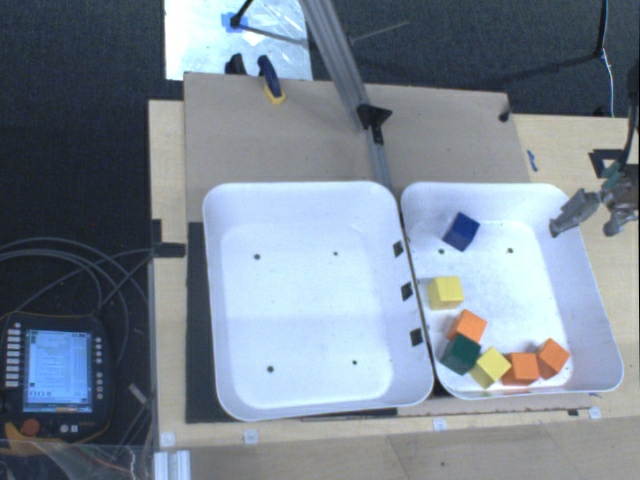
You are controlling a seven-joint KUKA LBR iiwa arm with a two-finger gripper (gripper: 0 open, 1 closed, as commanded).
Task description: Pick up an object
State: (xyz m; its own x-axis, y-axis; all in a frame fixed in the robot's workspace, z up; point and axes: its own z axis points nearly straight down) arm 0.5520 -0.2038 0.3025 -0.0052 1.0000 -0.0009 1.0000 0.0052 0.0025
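Blue cube (461, 231) sat in right bin (590, 303), well left of gripper (582, 211) at bin's right rim, finger state unclear, nothing visibly held, other cubes clustered near bin's front.

Floor (80, 88): dark carpet, speckled texture, on the left and along the top. Bench (170, 168): pale wood top, with a brown cardboard sheet (300, 133) over its middle, reaching up past the back edge. Black mat (195, 318) shows just left of the sheet's lower part. Shiny foil-like patch (235, 23) on the floor behind the bench, catching a bright glare. Grey pole (335, 48) slants across from the top, with a black clamp (373, 117) partway down. Black cables (90, 268) loop on the carpet at left, next to a handheld pendant with a lit screen (50, 373). Thin cable (560, 63) runs top right. Lighting even, soft shadows.
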